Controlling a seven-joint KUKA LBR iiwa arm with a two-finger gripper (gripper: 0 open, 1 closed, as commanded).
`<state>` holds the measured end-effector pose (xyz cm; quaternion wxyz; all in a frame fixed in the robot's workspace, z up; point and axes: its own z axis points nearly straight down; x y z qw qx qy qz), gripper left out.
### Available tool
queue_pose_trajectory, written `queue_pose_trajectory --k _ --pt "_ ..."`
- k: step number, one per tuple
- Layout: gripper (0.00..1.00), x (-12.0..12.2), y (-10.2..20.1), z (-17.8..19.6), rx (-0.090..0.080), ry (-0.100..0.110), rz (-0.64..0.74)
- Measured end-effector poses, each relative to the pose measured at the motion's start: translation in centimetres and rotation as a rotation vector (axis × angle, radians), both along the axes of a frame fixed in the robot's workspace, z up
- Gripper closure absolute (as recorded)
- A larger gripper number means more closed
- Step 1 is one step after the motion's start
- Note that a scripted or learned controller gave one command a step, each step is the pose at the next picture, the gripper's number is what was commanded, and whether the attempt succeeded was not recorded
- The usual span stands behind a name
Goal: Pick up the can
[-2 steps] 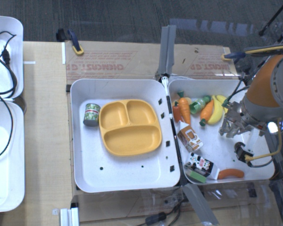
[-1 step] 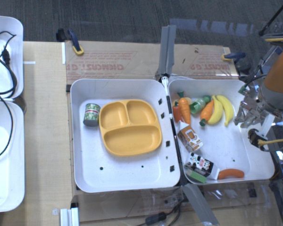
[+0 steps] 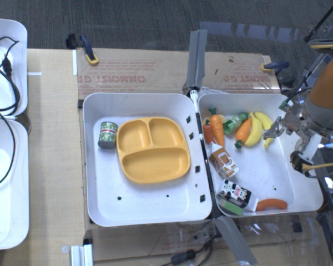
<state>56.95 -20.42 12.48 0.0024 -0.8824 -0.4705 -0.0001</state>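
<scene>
Nearest you, along the lower rim of the right bin (image 3: 299, 204), a small printed pack (image 3: 233, 193) and a red sausage-shaped piece (image 3: 272, 204) are lying close together, with a brown-and-white carton (image 3: 222, 162) just above them. Toy carrots (image 3: 216, 128), a green piece (image 3: 233, 123) and bananas (image 3: 257, 128) are crowding the bin's upper part.

You are looking for the can (image 3: 107, 134) in the left bin (image 3: 150, 204), where it is lying on its side, touching the left edge of the yellow divided plate (image 3: 154, 149).

The gripper (image 3: 288, 129) is hanging at the right bin's right wall, well apart from the can; you cannot tell how far its fingers are parted, and nothing is showing between them.

Judgement: the approach step is not yet getting under way. The next move is calling for a traverse over the divider into the left bin, then a descent on the can clear of the plate rim.
</scene>
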Motion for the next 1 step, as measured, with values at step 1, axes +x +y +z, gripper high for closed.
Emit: queue_pose_trajectory --k 1 --pt "0.0 -9.27 5.38 -3.42 -0.004 0.003 -0.286"
